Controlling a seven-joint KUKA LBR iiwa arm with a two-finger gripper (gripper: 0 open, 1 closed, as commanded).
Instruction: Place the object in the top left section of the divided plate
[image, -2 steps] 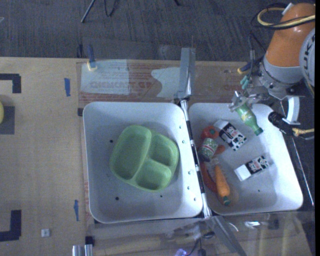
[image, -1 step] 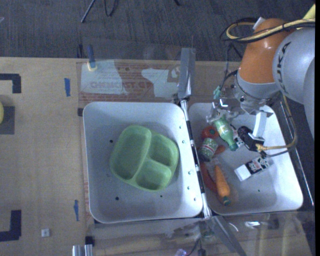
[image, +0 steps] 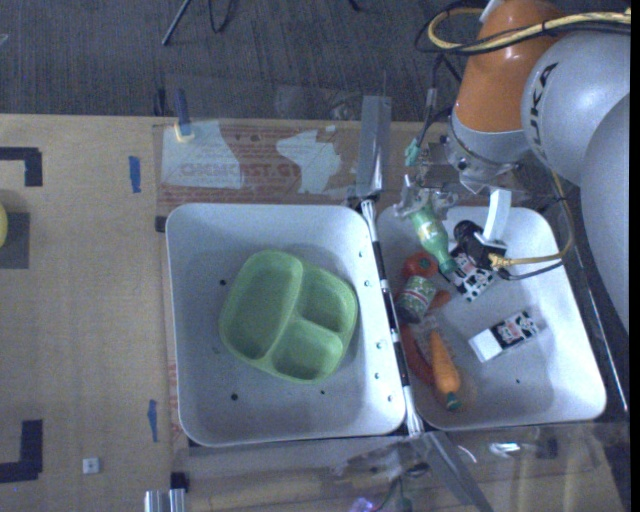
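Observation:
A green divided plate (image: 288, 316) with three sections lies slightly turned in the left white bin (image: 190, 400). My gripper (image: 418, 198) hangs over the far left corner of the right bin (image: 570, 390), right above the capped end of a small green bottle (image: 432, 236). The bottle lies in the bin, pointing toward the near right. I cannot make out whether the gripper touches it.
The right bin also holds a red item (image: 421, 266), a small can (image: 417, 297), a carrot (image: 444, 366) over a red pepper, a white carton (image: 505, 335) and a black-and-white piece (image: 472, 270). A metal rail (image: 372, 160) divides the bins.

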